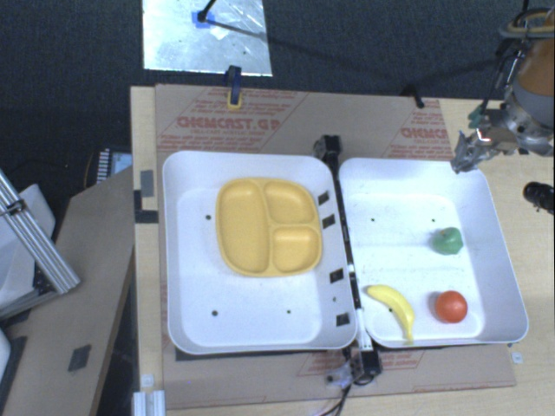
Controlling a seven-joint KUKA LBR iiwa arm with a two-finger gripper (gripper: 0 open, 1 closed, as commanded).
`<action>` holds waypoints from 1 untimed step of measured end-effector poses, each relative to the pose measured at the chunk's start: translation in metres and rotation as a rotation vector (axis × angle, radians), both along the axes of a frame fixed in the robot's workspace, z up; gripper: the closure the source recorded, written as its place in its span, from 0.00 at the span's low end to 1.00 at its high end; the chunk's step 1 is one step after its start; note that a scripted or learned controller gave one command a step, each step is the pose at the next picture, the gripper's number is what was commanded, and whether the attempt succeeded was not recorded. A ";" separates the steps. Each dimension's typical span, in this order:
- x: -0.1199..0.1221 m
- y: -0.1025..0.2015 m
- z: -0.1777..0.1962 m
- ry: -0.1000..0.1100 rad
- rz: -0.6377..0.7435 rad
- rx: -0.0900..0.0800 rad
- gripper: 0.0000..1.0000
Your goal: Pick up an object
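In the right bin [408, 199] lie three toy foods: a green pepper-like piece [447, 241] near the right wall, a red tomato [450, 306] at the front right, and a yellow banana [393, 309] at the front left. My gripper [469, 157] hangs over the bin's far right corner, well back from the green piece. Nothing shows between its fingertips.
The left bin [186, 258] holds a yellow divided plate [267, 226]. A black divider with clips [338, 232] runs between the bins. Cardboard [286, 120] lies under both bins, with a shiny sheet [205, 24] on the dark floor beyond.
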State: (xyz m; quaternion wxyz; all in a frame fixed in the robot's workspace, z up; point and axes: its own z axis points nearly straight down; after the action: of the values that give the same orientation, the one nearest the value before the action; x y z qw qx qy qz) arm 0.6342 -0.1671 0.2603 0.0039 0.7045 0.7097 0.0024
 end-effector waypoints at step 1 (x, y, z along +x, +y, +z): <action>-0.006 0.058 -0.016 0.008 0.002 0.004 1.00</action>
State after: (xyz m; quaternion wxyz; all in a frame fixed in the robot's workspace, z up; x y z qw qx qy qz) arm 0.6287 -0.1095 0.2448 -0.0005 0.7037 0.7105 0.0010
